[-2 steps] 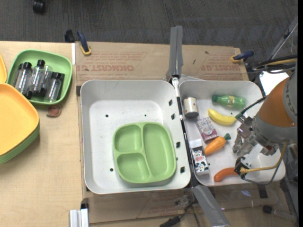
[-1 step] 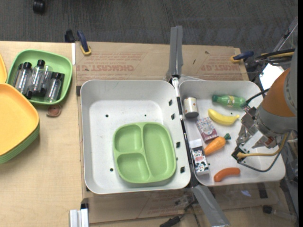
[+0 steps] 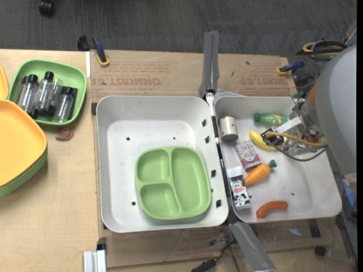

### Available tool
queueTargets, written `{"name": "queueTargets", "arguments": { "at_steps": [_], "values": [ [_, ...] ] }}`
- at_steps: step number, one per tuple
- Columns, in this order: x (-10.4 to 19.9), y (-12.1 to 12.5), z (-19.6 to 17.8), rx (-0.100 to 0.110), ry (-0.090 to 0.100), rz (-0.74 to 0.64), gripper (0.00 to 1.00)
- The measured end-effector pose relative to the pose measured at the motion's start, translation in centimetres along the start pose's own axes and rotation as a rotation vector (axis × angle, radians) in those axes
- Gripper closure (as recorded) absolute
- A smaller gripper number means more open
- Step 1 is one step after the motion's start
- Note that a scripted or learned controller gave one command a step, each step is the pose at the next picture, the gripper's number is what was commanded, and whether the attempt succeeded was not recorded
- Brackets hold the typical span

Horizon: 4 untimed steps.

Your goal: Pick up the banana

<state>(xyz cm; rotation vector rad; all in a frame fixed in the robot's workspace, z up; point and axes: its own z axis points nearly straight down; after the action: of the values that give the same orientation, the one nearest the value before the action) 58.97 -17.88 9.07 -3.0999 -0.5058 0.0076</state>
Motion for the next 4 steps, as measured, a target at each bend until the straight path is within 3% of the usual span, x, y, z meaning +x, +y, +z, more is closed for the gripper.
{"name": "queueTargets", "arguments": {
  "at_steps": [1, 2, 3, 4],
  "values": [
    [0.0, -4.3, 0.0, 0.001, -0.001, 0.076, 1.0],
    [3.4, -4.6, -7.8, -0.001, 0.0, 0.118, 1.0],
    [0.4, -6.3, 0.0, 0.001, 0.0, 0.059, 1.0],
    [2.1, -4.9, -2.1, 0.0, 0.001, 0.018, 1.0]
  ]
}}
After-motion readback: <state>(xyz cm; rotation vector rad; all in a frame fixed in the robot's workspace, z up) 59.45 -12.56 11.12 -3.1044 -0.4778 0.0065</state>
